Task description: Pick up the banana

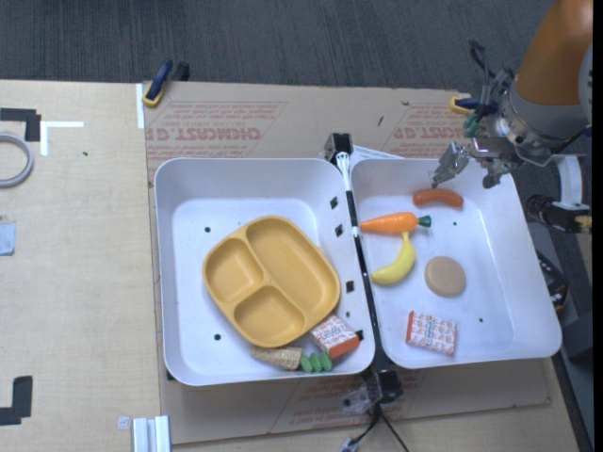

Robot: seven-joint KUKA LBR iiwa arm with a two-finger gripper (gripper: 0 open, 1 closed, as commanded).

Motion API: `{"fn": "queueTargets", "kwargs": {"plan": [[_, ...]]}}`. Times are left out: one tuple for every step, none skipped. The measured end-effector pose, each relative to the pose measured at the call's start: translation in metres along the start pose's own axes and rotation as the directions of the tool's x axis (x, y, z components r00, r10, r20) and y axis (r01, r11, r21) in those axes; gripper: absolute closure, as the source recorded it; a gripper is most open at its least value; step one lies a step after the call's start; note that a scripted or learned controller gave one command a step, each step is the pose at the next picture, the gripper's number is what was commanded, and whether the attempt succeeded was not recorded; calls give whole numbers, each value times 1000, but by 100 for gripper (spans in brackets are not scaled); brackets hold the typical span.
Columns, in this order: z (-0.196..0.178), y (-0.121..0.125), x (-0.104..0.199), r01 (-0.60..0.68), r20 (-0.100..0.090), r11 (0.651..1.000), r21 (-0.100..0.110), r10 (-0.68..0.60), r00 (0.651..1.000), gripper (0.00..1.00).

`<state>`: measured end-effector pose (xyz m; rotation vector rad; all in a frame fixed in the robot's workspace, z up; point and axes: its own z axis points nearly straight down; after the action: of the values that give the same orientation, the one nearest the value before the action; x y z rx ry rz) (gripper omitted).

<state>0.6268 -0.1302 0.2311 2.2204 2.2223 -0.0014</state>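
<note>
The curved yellow plastic banana (397, 262) lies in the right-hand shallow white bin (509, 323), close to that bin's left wall, its long axis running roughly from the far side toward the near side with the bow bulging right. Its upper tip touches or nearly touches the orange toy carrot with a green stub (392, 222), which lies crosswise just beyond it; a round tan disc (445, 276) sits just to its right. The two-finger gripper (468, 161) hangs over the far edge of the same bin, directly above the small red-orange sausage (438, 198), so the banana lies down-left of it in the view, past the sausage and carrot. The jaws appear parted with nothing between them, though the small metal parts make this hard to be sure of. The grey arm with its orange band (556, 50) comes in from the upper right, wrist pointing down. My judgement is that the approach is not yet lined up: the gripper must travel toward the bin's left wall and close across the banana's narrow width.
</note>
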Motion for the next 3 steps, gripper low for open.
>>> {"fn": "queueTargets", "kwargs": {"plan": [[118,-43,13,-14,0,1000,1,14,1000,0],[139,-57,38,27,-1,1000,1,-27,1000,0],[129,-56,37,23,0,1000,-1,-23,1000,100]]}}
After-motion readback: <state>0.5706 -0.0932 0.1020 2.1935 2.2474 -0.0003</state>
